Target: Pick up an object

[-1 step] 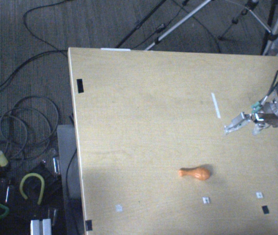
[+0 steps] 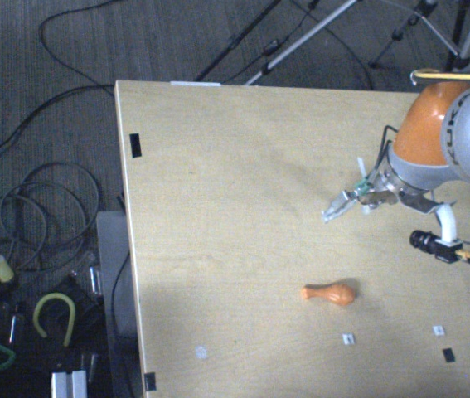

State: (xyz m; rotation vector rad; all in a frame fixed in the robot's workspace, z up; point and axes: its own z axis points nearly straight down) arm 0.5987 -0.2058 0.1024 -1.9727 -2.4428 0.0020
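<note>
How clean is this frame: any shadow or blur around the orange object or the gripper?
Camera view: soft, grainy overall; the orange object reads clearly on the evenly lit wooden bench, with a darker shaded band along the bottom left; the gripper is small and smeared, its fingers unresolved.

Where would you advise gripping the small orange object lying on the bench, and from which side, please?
Probably across the bulbous end of the orange object, coming straight down from above. It lies flat, its long axis running left to right, narrow neck to the left; closing across the short width suits a two-finger gripper.
</note>
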